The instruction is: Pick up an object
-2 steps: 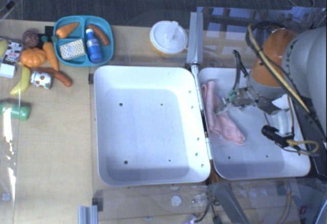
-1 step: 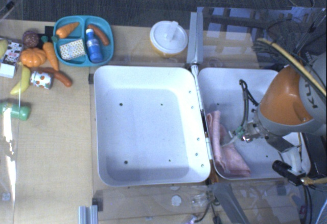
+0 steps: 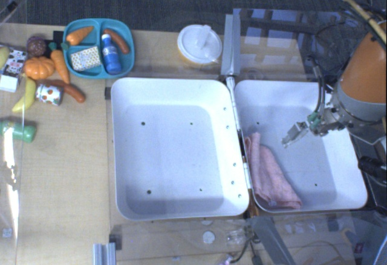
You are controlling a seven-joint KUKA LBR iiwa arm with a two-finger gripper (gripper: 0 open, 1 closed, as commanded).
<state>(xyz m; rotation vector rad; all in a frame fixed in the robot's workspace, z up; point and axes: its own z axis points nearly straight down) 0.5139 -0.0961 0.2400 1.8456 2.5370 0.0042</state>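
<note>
A crumpled pink cloth lies in the right shallow white bin, pressed against that bin's left wall and running down toward its seven o'clock corner. It is the sole item in that container. The two-finger gripper hangs over the same bin, near its centre, up and to the two o'clock side of the cloth and apart from it; its fingers look parted with nothing between them. The grey arm with its orange band comes in from three o'clock.

The left shallow white bin sits just beside the right one, their walls touching along the middle seam.

At eleven o'clock of the left bin, on the wooden bench, rests a teal divided plate holding a toy carrot, a blue bottle, a sausage-like piece and a patterned square. A round white lidded container stands at twelve o'clock, between the bins' far edges. Loose toy foods cluster at nine o'clock of the plate, including a small orange pumpkin.
</note>
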